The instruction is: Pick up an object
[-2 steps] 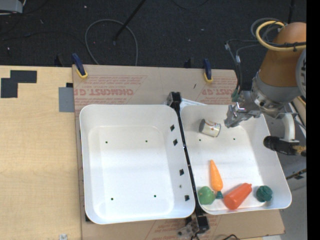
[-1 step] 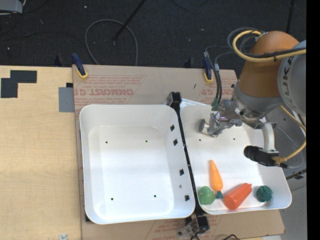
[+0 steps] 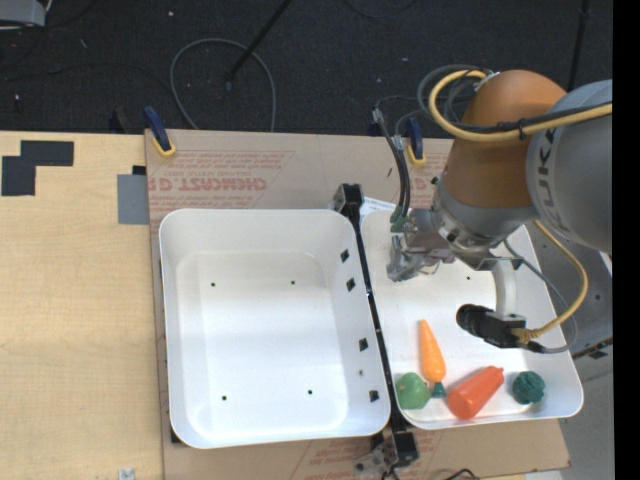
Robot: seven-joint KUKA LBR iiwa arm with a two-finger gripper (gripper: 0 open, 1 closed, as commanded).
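From above, the gripper hangs near the back of the right bin; whether it is spread or pressed together I cannot tell. The carrot, green ball and red pepper lie apart toward the front, so it should centre over one and descend straight.

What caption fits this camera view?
KUKA arm's pincer over right bin holding carrot, green ball, red pepper.

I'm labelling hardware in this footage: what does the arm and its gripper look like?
The arm is grey with a rounded orange band above the wrist. Yellow and black cables loop over its top, and another yellow cable trails down its side. The gripper is a small dark grey metal assembly, hanging over the right bin.
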